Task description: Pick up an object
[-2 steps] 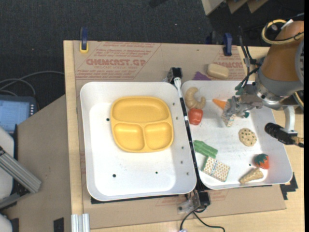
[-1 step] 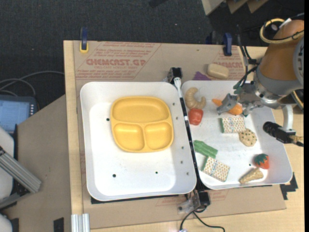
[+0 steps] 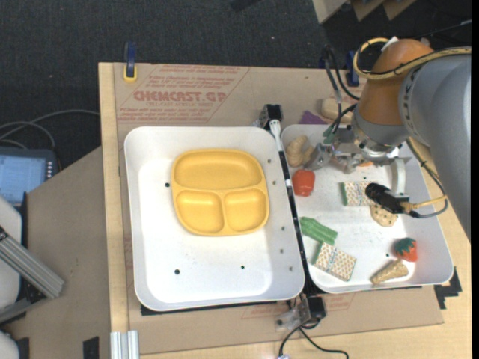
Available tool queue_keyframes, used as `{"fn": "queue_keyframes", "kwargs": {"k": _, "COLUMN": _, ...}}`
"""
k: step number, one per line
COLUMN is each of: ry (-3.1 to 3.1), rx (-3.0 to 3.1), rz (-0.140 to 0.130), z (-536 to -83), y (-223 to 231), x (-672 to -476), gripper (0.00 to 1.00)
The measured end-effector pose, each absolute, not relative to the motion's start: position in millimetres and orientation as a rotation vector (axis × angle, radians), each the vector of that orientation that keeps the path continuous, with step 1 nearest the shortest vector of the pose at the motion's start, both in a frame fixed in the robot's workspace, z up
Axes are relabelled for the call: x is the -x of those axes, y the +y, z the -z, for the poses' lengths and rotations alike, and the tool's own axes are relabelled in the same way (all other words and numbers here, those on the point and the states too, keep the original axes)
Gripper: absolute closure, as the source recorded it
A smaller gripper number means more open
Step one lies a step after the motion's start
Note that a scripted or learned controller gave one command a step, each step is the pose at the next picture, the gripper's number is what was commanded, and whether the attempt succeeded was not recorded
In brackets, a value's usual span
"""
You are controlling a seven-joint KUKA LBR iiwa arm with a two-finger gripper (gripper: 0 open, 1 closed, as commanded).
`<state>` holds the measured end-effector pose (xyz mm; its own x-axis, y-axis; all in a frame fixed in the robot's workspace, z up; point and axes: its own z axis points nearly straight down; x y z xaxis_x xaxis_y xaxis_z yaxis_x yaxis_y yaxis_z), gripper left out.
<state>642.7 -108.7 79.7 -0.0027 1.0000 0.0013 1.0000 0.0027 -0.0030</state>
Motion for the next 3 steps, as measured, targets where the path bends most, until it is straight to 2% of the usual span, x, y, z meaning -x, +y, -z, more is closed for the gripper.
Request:
{"fn": "queue_keyframes", "kwargs": {"k": 1, "ry": -2.209, "rx": 2.222, "rz": -0.010, "z": -84, "y": -124, "x": -529.3, "gripper": 0.00}}
{"fn": "queue_keyframes", "kwargs": {"k": 2, "ry": -2.231, "rx": 2.224, "rz": 0.007, "z": -86, "y": -131, "x": -638.8, "gripper": 0.00}}
{"fn": "queue_keyframes", "kwargs": {"k": 3, "ry": -2.221, "rx": 2.214, "rz": -0.008, "z": -83, "y": -90, "x": -665.8, "gripper": 0.00}}
